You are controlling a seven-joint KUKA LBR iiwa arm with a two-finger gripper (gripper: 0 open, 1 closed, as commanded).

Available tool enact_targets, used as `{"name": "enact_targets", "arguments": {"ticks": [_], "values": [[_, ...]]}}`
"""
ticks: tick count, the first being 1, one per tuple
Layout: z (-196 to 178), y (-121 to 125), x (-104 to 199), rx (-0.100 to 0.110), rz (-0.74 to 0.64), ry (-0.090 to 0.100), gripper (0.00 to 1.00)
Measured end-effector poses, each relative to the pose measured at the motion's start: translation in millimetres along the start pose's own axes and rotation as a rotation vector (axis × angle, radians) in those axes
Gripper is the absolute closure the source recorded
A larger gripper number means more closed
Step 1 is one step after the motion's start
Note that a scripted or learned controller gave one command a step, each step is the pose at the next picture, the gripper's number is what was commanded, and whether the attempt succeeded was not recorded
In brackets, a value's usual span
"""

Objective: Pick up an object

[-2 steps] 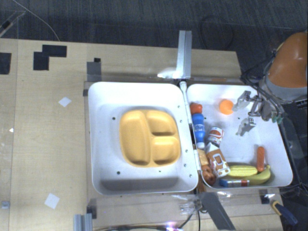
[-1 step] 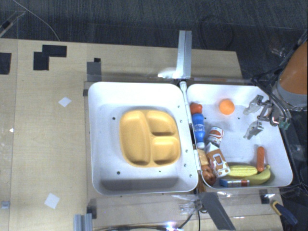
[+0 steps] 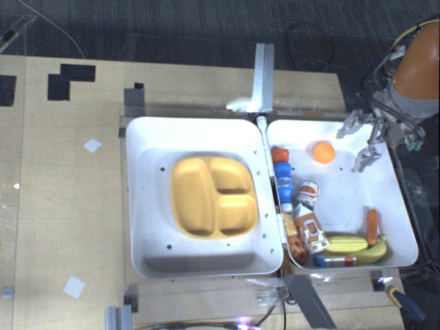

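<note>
Wooden bench (image 3: 62, 205), two white bins (image 3: 148, 253), dark carpet (image 3: 172, 12) behind, tool (image 3: 363, 141) open, holding nothing

Yellow tray (image 3: 212, 196), orange ball (image 3: 324, 152)

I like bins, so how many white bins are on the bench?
2. The left white bin holds a yellow divided tray. The right white bin sits touching it and holds an orange ball, a banana and other small things.
</note>
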State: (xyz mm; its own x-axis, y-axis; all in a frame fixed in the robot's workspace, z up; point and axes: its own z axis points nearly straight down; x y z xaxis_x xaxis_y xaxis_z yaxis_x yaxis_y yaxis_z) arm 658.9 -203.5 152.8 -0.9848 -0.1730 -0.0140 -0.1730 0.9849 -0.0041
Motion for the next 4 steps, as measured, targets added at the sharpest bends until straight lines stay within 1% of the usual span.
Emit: {"name": "enact_targets", "arguments": {"ticks": [1,2,3,4], "values": [[64,25,-11,-0.003,0.408,0.028,0.00],[46,25,-20,0.001,0.402,-0.006,1.00],[-70,48,12,0.001,0.862,-0.003,1.00],[-66,48,14,0.001,0.862,0.004,0.00]]}}
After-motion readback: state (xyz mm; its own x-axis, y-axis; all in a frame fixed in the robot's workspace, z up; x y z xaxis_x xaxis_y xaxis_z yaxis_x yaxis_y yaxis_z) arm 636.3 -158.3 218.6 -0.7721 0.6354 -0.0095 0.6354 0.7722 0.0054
